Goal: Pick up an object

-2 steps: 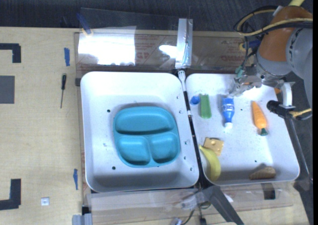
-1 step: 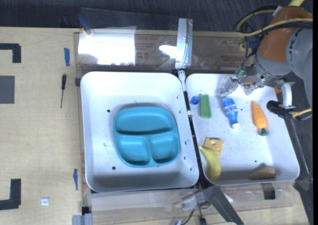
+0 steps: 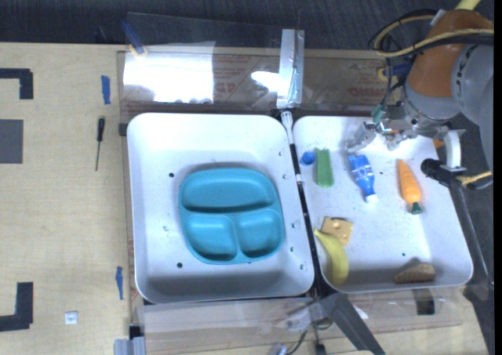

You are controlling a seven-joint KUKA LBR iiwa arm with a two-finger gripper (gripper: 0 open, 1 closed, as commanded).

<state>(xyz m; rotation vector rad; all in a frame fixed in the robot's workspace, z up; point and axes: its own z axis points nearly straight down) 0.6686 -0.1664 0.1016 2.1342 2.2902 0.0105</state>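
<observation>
Hovering over the right bin [image 3: 447, 263], my gripper [image 3: 375, 132] sat near its 12 o'clock rim; whether it was open or closed, I could not tell. Just at 6 o'clock of it lay the blue tube [image 3: 361, 175], apart from me. Green block [image 3: 323, 168] at 9 o'clock of the tube, carrot [image 3: 409, 183] at 3. Banana [image 3: 334, 258] and brown piece [image 3: 415, 273] lay toward 6. Left bin [image 3: 149, 150] held a blue tray [image 3: 230, 214].
</observation>
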